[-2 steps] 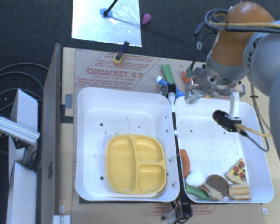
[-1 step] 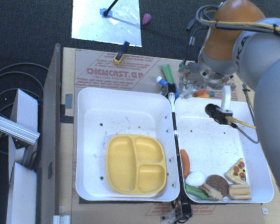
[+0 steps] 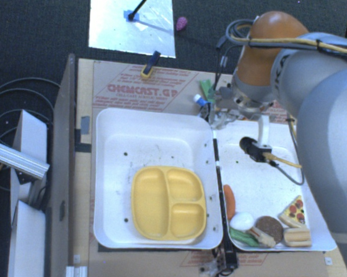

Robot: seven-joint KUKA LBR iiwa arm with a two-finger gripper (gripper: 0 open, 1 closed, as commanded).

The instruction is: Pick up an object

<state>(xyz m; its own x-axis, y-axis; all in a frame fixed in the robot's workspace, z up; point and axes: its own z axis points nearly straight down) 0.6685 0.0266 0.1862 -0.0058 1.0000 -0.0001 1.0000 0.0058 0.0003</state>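
Across the right side of the frame the grey arm (image 3: 318,98) reaches in, its orange band at upper centre. Below lies the worktop (image 3: 136,85), carrying two white bins. At lower centre, the left bin (image 3: 117,137) holds a yellow tray (image 3: 169,203). Beside it, the right bin (image 3: 259,182) has toy food along its lower edge: a carrot (image 3: 229,201), an egg (image 3: 242,221), a brown patty (image 3: 269,227), a pizza slice (image 3: 293,211) and a bun (image 3: 297,236). Over the bins' upper dividing corner hangs the claw (image 3: 217,117); whether its fingers are apart I cannot tell.
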